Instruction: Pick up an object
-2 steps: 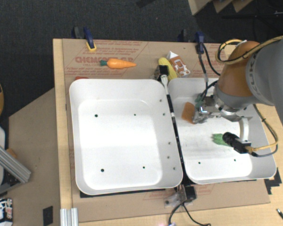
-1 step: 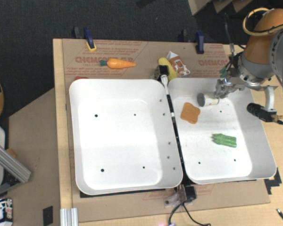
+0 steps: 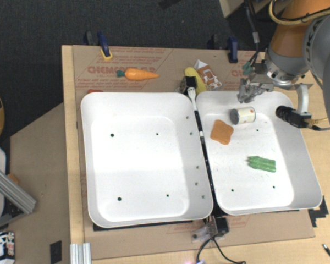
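Claw [image 3: 246, 95] above the right bin's [image 3: 297, 164] far edge, near the can [image 3: 242, 115]; opening impossible to tell.

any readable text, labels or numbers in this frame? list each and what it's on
"CHEM…": red print on the cardboard sheet behind the bins; the carrot hides the middle letters, so the rest is unreadable.
Fainter red lines beneath it: too blurred to read.
Small packet by the yellow toy: has markings, too small to read.
Bins, can, claw: no legible text.
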`<state>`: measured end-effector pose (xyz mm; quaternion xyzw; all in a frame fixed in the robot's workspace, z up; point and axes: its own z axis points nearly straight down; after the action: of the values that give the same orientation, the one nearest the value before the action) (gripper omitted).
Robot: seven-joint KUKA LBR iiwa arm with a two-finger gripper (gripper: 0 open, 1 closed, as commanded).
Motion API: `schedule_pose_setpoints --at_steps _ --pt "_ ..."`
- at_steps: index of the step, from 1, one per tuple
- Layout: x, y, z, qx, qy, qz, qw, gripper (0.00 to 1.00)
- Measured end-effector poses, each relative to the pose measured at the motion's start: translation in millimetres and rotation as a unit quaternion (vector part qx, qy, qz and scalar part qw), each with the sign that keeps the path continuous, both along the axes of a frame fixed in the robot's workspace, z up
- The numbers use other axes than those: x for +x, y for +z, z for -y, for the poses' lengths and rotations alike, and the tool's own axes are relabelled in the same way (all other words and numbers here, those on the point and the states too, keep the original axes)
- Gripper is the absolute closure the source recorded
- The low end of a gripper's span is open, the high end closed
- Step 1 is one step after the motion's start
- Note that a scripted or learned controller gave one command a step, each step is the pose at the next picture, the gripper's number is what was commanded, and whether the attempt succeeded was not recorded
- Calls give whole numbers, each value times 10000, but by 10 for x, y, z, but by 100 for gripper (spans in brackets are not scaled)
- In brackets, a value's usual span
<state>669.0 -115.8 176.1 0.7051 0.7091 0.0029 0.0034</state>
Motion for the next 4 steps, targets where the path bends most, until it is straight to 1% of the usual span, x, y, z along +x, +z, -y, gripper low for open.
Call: schedule_pose_setpoints --at_steps 1,2,3,4 --pt "-169 97 -827 27 14 -50 10000 100" --pt "-263 643 -1671 23 21 -5 10000 100" --pt "-35 398 -2482 22 13 -37 10000 100" --pt "-38 1122 -3433 38 28 2 10000 100"
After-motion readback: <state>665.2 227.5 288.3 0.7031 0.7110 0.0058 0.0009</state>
